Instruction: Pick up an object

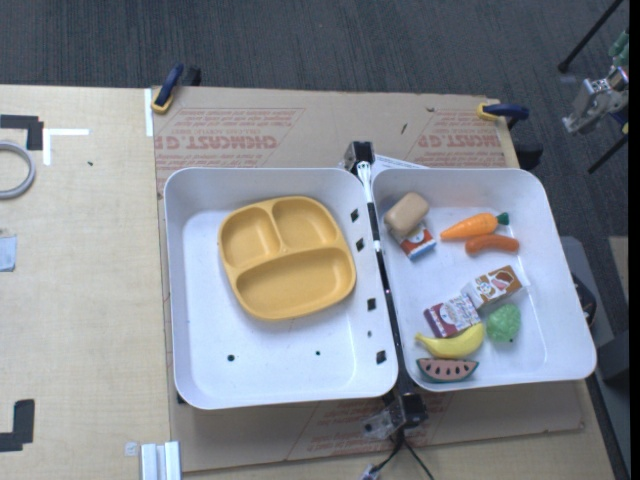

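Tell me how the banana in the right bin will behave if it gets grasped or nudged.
The banana looks like a glossy toy, so probably light, stiff and somewhat slippery. Its curved shape may let it rock or pivot when pushed. It lies touching the watermelon slice and a small carton, so a nudge would likely shift those too.

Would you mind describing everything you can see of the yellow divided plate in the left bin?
The yellow plate is a rounded-square dish, seemingly of matte plastic, with a raised rim and three compartments: two smaller ones along its far side and one long one along its near side. All three hold nothing. It lies flat and upright on the floor of the left bin, turned slightly askew to the bin's walls, nearer the far right part. Nothing else touches it.
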